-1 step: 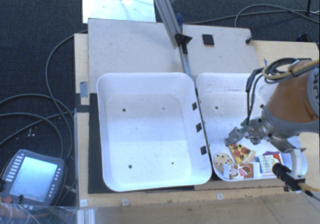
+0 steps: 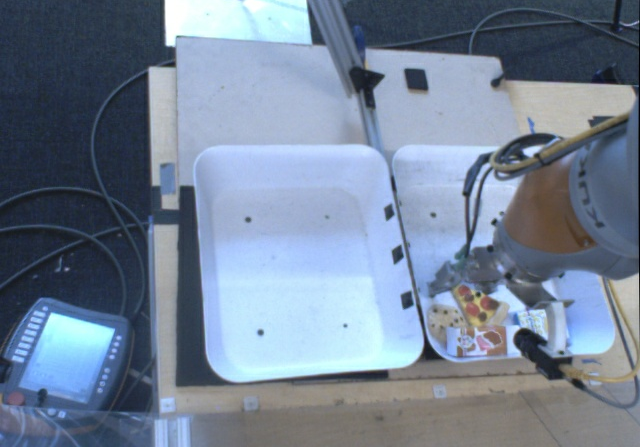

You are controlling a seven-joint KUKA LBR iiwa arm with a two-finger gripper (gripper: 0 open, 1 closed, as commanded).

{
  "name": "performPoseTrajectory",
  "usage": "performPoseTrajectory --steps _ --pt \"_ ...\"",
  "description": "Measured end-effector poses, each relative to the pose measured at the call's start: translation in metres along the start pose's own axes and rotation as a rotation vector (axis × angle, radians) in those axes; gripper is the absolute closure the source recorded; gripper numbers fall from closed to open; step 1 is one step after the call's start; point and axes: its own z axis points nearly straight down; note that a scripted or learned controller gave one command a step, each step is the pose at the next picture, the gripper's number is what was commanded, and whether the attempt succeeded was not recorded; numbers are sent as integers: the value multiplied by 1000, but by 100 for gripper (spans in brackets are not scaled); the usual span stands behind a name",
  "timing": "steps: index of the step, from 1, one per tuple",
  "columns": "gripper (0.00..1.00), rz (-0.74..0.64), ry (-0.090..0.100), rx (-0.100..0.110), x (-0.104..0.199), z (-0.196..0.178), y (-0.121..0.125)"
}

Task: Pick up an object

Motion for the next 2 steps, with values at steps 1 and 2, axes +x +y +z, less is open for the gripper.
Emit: performPoseTrajectory --steps 1,2 --pt "0 2 -2 -4 -57 -2 66" --pt "0 -1 0 -6 -15 -43 -3"
